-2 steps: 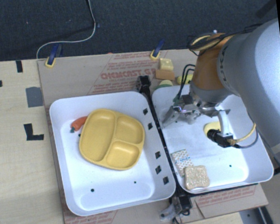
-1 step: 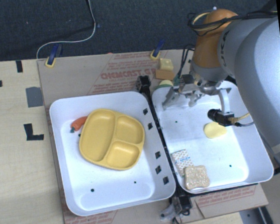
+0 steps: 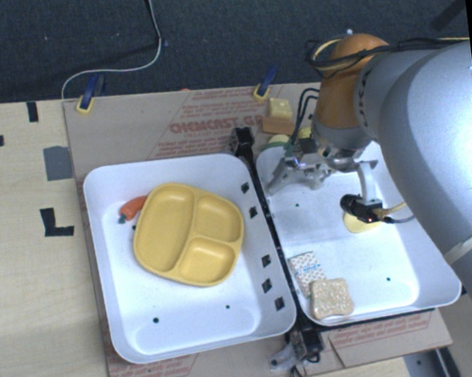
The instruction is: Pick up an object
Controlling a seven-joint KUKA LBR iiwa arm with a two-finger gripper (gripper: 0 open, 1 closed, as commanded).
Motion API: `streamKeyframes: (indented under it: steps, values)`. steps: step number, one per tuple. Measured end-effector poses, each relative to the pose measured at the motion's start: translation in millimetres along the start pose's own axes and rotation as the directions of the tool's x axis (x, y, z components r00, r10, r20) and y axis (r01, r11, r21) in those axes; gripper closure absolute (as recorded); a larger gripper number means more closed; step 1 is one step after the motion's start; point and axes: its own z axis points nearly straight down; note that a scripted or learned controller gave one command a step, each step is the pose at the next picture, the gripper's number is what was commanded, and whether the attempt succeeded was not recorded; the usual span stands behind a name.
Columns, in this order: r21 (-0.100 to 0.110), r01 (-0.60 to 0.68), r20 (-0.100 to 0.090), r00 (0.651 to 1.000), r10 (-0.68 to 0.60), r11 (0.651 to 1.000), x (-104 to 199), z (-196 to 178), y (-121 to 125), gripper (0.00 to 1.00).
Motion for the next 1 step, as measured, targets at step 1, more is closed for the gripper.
streamKeyframes:
  steps: [1]
  values:
    - [0.0, -0.001, -0.001, 1.0, 0.001, 1.0, -2.2, -2.2, -21.7, 0.0]
